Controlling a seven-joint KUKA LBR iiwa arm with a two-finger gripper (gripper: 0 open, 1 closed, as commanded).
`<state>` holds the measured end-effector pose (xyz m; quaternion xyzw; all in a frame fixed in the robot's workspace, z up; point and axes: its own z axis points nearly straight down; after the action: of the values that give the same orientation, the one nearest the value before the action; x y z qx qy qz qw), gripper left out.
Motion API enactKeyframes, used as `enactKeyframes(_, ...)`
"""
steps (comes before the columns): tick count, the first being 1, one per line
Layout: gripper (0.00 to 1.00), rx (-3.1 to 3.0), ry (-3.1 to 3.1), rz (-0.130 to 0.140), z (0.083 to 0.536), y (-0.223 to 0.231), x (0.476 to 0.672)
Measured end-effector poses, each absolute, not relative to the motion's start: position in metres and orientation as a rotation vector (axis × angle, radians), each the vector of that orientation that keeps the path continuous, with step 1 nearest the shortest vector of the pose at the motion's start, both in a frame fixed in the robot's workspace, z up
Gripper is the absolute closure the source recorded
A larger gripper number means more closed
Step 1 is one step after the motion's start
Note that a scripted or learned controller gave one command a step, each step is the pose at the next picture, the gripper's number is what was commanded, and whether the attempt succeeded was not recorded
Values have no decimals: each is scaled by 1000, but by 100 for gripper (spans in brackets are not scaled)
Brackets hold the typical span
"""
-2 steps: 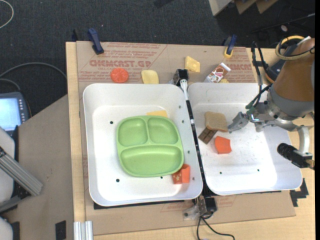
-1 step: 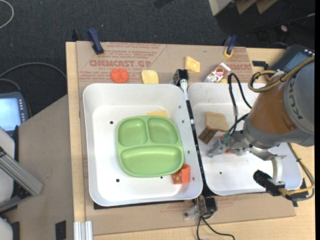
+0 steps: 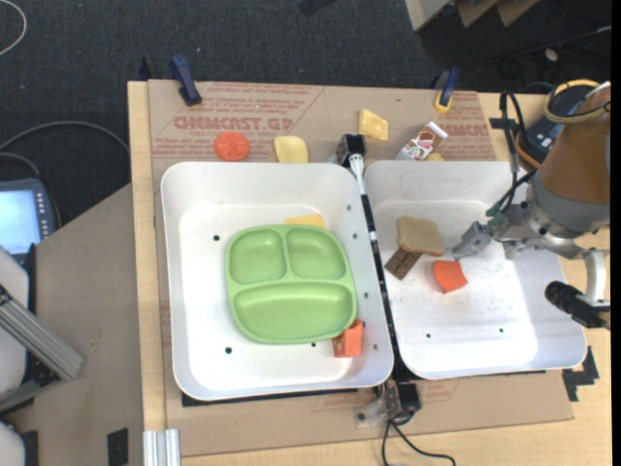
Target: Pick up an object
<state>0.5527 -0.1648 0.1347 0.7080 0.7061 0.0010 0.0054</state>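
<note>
Orange block (image 3: 448, 277) lies just left-below the end effector (image 3: 469, 242), apart.

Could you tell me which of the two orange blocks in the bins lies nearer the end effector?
The orange block in the right bin, beside the brown pieces, lies nearer the end effector; the other orange block sits against the green divided plate.

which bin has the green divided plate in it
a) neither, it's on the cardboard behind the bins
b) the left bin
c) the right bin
b) the green divided plate lies flat inside the left bin, while the right bin holds a brown piece and an orange block.
</note>
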Motion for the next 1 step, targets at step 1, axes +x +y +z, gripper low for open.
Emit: enactKeyframes(1,0,2221,2231,-2,82,-103,543)
